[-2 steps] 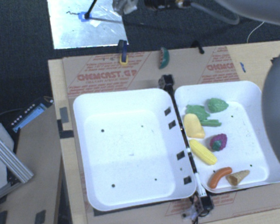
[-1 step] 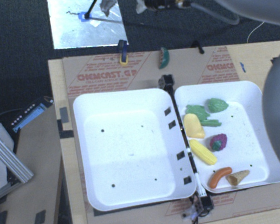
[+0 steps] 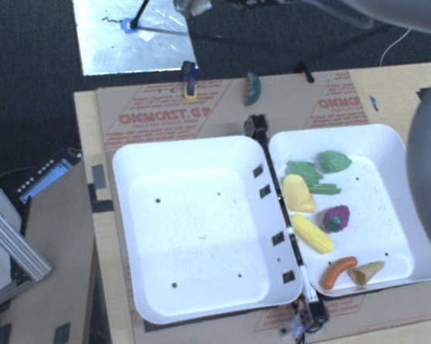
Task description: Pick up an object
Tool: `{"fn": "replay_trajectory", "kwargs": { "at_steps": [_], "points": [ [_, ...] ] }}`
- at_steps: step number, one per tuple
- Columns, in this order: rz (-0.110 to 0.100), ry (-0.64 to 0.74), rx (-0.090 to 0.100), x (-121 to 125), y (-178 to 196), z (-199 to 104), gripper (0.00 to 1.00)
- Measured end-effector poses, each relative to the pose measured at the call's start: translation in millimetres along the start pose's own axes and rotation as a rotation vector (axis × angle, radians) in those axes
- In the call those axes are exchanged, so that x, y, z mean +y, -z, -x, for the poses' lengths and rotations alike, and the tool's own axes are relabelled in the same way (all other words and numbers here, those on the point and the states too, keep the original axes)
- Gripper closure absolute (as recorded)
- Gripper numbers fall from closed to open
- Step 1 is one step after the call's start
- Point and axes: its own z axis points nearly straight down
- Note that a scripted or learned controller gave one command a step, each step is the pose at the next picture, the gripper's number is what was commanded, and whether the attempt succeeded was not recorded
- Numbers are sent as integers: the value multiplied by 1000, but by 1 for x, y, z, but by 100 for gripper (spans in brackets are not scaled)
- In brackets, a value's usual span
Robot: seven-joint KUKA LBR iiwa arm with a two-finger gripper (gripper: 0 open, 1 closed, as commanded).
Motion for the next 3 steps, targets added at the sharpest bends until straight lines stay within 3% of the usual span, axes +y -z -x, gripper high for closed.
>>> {"fn": "replay_trajectory", "kwargs": {
  "at_steps": [1,2,3],
  "points": [
    [-1,1,0,0,-1,0,0],
    [2,6,0,0,11,-1,100],
    [1,7,0,0,11,0,0]
  ]
}}
